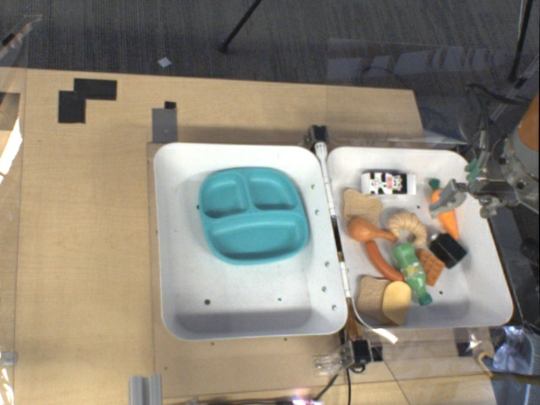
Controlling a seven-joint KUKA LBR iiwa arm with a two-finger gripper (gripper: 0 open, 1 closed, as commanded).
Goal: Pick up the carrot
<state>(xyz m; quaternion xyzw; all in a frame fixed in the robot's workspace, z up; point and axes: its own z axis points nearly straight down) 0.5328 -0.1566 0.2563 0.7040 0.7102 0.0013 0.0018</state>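
Carrot (pixel 449 220) lies at right side of the right bin (pixel 498 264), among other toy food, beside a black block (pixel 448 249). End effector (pixel 456 194) sits right over it; jaw state: cannot tell. Judged: approach done, carrot not lifted. Teal tray (pixel 251 212) occupies left bin.

Two shallow white bins side by side on the tabletop (pixel 84 268): left bin (pixel 173 226), right bin (pixel 494 298). One teal divided plate (pixel 251 212) in the left. In the right, one carrot (pixel 448 221), one white card with dark print (pixel 385 183), one black block (pixel 447 249), one green bottle-like piece (pixel 411 266), one sausage-like piece (pixel 385 265), one drumstick-like piece (pixel 369 229). Several tan bread-like items, number hard to tell. One tool (pixel 460 189).
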